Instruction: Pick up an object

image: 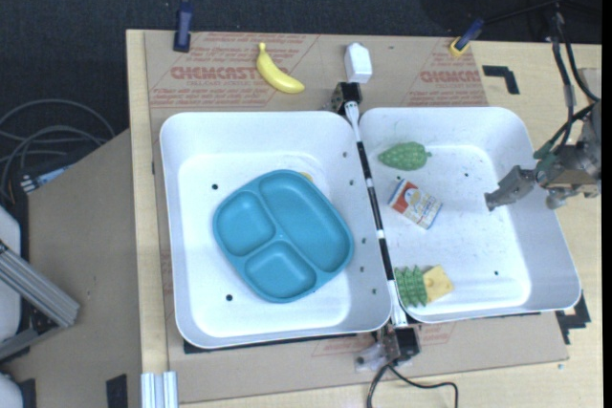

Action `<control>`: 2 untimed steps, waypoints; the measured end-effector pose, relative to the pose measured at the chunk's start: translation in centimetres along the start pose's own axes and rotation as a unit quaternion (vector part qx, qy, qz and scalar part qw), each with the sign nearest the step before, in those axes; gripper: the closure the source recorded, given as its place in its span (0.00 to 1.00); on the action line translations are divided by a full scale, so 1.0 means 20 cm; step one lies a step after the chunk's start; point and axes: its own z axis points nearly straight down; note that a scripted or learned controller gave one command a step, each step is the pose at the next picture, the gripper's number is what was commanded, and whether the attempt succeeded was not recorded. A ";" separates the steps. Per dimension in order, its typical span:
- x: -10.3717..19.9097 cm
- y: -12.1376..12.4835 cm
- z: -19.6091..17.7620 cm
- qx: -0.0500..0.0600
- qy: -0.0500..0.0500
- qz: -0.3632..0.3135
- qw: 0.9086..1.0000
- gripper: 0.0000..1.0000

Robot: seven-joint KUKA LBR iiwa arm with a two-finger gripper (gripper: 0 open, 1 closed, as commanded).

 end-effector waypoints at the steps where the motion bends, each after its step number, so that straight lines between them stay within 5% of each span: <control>1: 0.24 0.33 0.54 0.002 0.001 0.000 1.000 0.00; 2: 0.29 0.44 0.91 -0.001 0.001 -0.001 1.000 0.00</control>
